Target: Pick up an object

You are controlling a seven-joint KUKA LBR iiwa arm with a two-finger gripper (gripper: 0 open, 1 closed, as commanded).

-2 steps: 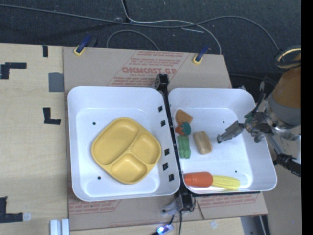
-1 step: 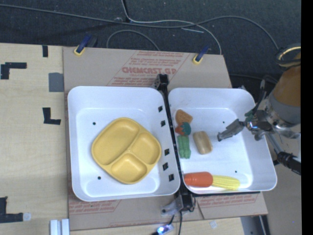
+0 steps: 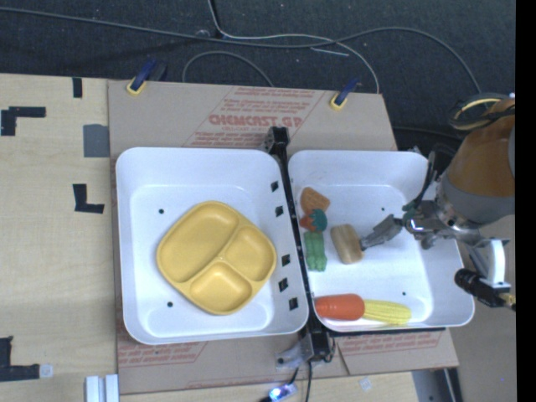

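From my seat, the yellow plate (image 3: 217, 257) sat in the left bin (image 3: 134, 224). In the right bin (image 3: 435, 296), the tan block (image 3: 346, 244) lay touching the pincer (image 3: 370, 238), whose state I could not tell. Approaching slantwise, it risked nudging the block away.

A dark blue carpeted floor (image 3: 100, 15), crossed by thin black cables (image 3: 276, 40), is seen along the top. A pale wooden bench top (image 3: 50, 249) occupies the left, overlaid centrally by brown printed cardboard (image 3: 251, 115).

Two white bins (image 3: 134, 224), one yellow plate (image 3: 217, 257), six toy foods (image 3: 346, 244) in the right bin
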